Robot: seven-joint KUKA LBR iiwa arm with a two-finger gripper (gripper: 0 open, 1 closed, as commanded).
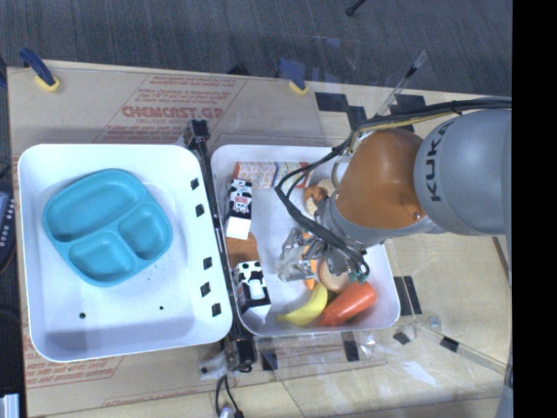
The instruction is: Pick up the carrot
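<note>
While the arm [452, 177] reached in from the right of the frame, you had the carrot [350, 302] lying in the lower right corner of the right bin [383, 319], close against the bin's lower wall. It lay at a slant, its thick end up and to the right, its narrow end down and to the left, where it touched the banana [306, 307]. A round tan piece [332, 274] sat just above it.

The gripper [306, 262] hung low over the middle of that bin, just up and left of the carrot and not on it. Cables and the wrist covered much of it, so I could not tell how it was set, and nothing I could see was held in it.

You should have judged the carrot to be a light toy piece, stiff and smooth, likely slippery on its tapered body. A hold across the thick middle, square to its long line, looked the safest; near the narrow tip it would probably have squirted out. The wall below and the banana alongside left little room, so you would have wanted one side of the grip coming in from above the carrot, where the tan piece crowded it.

The left bin [35, 233] carried a blue divided plate [104, 225], well apart.
</note>
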